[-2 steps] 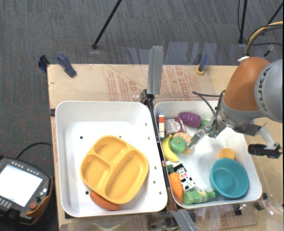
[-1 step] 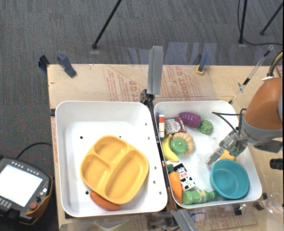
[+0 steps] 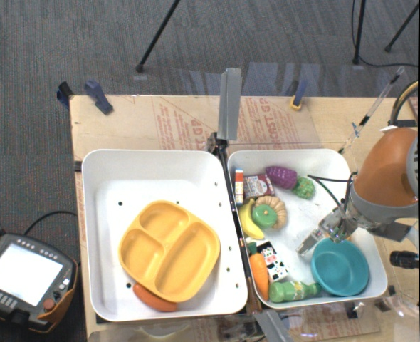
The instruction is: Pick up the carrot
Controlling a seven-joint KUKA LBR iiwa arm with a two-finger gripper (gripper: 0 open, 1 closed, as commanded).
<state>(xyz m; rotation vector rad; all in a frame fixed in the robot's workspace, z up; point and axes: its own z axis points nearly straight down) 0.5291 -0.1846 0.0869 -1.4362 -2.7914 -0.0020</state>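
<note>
We see the carrot (image 3: 259,276) lying along the right bin's (image 3: 336,159) left wall, near its front corner. The gripper (image 3: 317,239) hangs mid-bin beside a teal bowl (image 3: 340,267), fingers spread, gripping nothing, apart from the carrot.

The carrot (image 3: 258,275) is orange and tapered (a small toy-like piece), lying lengthwise along the left wall of the right bin, toward its near corner, touching a black-and-white patterned card on its right.
</note>
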